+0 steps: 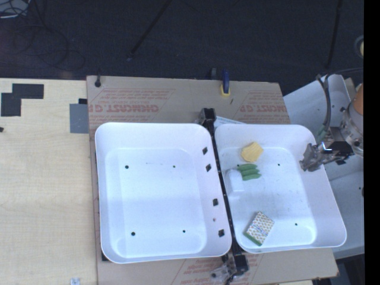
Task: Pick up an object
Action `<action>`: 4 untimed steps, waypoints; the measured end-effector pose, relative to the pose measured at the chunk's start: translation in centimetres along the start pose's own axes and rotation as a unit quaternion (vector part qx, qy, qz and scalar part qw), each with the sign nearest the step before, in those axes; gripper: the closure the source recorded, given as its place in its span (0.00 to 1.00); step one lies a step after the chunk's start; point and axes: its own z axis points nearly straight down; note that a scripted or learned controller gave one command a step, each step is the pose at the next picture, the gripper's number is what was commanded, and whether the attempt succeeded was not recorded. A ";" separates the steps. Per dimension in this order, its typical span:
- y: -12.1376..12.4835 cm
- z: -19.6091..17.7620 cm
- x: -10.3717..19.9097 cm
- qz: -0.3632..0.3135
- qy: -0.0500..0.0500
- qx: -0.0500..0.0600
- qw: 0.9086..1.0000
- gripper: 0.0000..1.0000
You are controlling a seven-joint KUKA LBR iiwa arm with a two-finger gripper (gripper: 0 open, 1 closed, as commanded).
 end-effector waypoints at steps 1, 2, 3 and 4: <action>-4.7 -5.8 -6.6 0.006 -0.005 -0.010 1.000 1.00; -4.4 3.6 -0.9 0.001 -0.001 -0.003 1.000 1.00; -4.3 -3.6 9.1 -0.003 -0.002 -0.010 1.000 1.00; -1.9 -9.6 14.8 -0.001 -0.003 -0.011 1.000 1.00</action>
